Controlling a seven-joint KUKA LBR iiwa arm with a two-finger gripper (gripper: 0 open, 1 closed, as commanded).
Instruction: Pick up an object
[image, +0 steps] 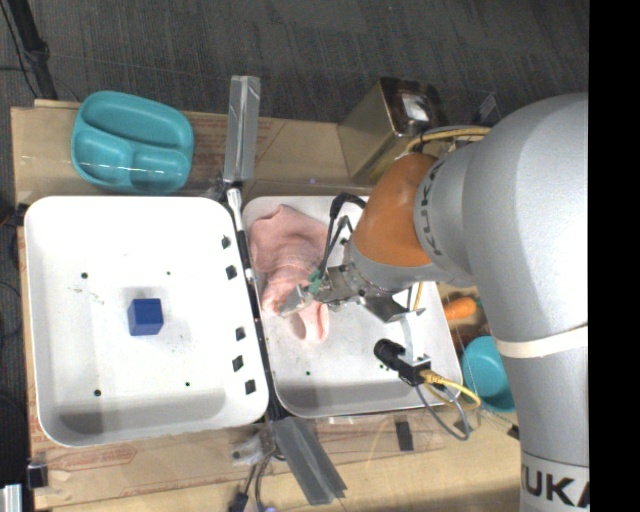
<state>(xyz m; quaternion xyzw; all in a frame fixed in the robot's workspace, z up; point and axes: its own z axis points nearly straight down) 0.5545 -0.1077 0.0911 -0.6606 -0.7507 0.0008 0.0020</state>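
Pink cloth (283, 250): you see it crumpled in the upper left part of the right bin (340, 395), against the wall next to the other bin. One lobe hangs down toward the bin's middle.
Gripper (298, 300): it sits low on the cloth's lower edge, pointing toward the view's left, with pink folds above and below its tip.
Grip: you cannot tell from this view how far it is open, nor whether any cloth is caught in it; the folds hide the tip.
Arm (520, 220): grey and bulky, it comes in from your right and covers most of the right bin's right side. Its orange band (395, 225) lies just behind the wrist, over the bin's upper half.
Blue cube (146, 315): it stands alone near the middle of the left bin (120, 240), well apart from the gripper and touching no wall.
Right bin floor: the lower left stretch below the cloth is bare white.
Teal tray (132, 140): it rests on the desk (300, 150) above the left bin's top left corner, outside both bins.
Tan box (395, 120): it lies on the desk above the right bin, just beside the arm.
Right edge: an orange thing (460, 308) and a teal cup (490, 368) peek out from under the arm; too much of each is hidden for you to say just where they rest.
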